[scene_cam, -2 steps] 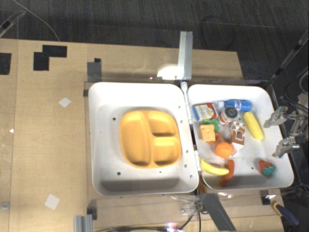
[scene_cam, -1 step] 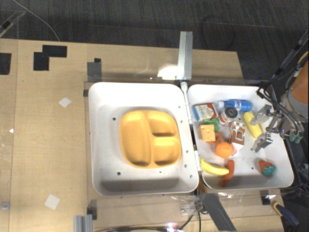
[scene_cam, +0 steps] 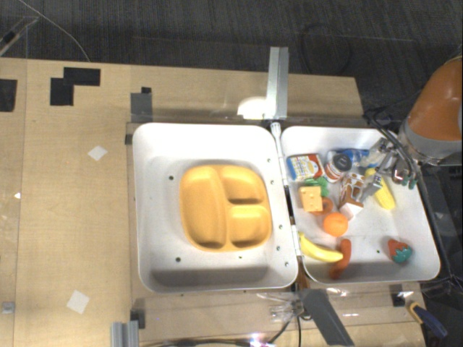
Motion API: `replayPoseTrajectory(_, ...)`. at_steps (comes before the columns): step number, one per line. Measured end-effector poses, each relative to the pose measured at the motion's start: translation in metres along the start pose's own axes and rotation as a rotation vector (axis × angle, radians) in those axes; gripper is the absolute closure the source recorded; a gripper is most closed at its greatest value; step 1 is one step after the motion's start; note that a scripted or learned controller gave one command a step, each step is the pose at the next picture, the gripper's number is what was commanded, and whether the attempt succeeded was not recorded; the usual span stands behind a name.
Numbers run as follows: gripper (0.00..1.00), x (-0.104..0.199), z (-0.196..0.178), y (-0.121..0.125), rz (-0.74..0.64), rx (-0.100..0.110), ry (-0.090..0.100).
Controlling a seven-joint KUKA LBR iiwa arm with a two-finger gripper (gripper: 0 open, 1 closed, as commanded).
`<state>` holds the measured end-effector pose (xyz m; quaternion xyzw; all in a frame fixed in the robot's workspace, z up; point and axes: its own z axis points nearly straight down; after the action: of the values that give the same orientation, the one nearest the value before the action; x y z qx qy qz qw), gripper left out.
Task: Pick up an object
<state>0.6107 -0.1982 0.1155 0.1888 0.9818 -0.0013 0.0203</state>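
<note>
The right bin point(scene_cam: 427, 262) holds several toy foods. Among them are a blue and white carton point(scene_cam: 304, 166), a small can point(scene_cam: 338, 163), a cheese block point(scene_cam: 311, 198), an orange point(scene_cam: 334, 224), a banana point(scene_cam: 320, 250) and a red sausage point(scene_cam: 343, 256). A red and green piece point(scene_cam: 399, 251) lies near the bin's front right corner. My gripper point(scene_cam: 382, 173) hangs over the back right part of this bin, just above a yellow piece point(scene_cam: 385, 197) and a brown and white box point(scene_cam: 353, 192). I see nothing held in it.
The left bin point(scene_cam: 152, 266) carries a yellow divided tray point(scene_cam: 223, 207) in its middle. A metal post point(scene_cam: 278, 85) stands behind the wall where the two bins meet. The arm's orange band point(scene_cam: 440, 100) looms over the right bin's far right corner.
</note>
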Motion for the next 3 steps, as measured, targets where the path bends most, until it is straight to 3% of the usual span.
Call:
replayPoseTrajectory(1,0.00,0.059,0.001,-0.030,0.096,-0.004,-0.024)
replayPoseTrajectory(2,0.00,0.032,0.004,-0.006,0.527,-0.001,-0.009)
replayPoseTrajectory(3,0.00,-0.047,0.007,0.011,0.496,-0.002,-0.009)
